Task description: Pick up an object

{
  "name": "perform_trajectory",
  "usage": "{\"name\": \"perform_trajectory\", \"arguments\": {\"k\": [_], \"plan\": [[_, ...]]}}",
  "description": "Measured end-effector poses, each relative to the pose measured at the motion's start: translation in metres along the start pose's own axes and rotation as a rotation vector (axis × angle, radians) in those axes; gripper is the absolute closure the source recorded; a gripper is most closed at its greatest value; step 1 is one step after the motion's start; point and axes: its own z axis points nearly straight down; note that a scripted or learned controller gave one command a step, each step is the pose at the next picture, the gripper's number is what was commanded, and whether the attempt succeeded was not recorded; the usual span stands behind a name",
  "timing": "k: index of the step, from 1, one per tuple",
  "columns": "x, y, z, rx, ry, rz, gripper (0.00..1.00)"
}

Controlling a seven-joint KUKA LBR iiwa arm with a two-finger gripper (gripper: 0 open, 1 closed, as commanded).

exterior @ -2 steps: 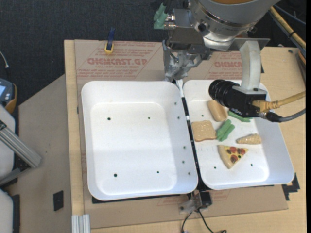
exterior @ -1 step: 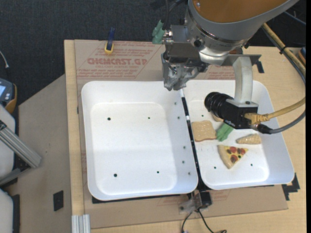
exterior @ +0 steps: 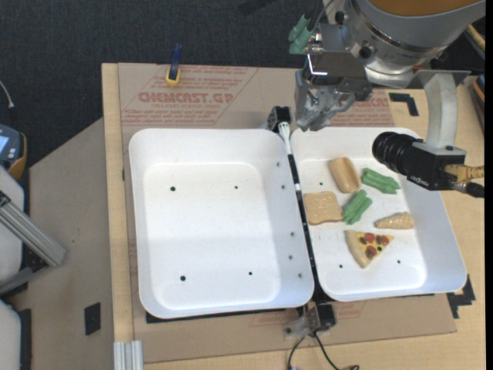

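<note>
The right bin (exterior: 431, 272) holds several toy foods: a tan bread roll (exterior: 344, 173), a toast slice (exterior: 322, 207), two green pieces (exterior: 380, 180) (exterior: 357, 206), a pale wedge (exterior: 395, 221) and a pizza slice (exterior: 368, 245). My gripper (exterior: 316, 116) hangs over the back left corner of the right bin, near the divide between the bins. It is behind and to the left of the bread roll, apart from every item. Nothing shows in its grasp.
The left bin (exterior: 204, 230) lies beside the right one on a cardboard sheet (exterior: 192, 91). A black cylindrical unit (exterior: 408, 159) on a white bracket overhangs the right bin's back right. A yellow and blue clip (exterior: 174, 69) sits at the cardboard's back edge.
</note>
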Motion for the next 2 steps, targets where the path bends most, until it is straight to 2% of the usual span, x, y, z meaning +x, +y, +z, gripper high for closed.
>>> {"name": "perform_trajectory", "arguments": {"k": [1,2], "plan": [[0.022,0.000,-0.008,0.002,0.000,-0.007,0.00],[0.025,-0.002,0.101,0.019,-0.006,-0.004,0.00]]}}
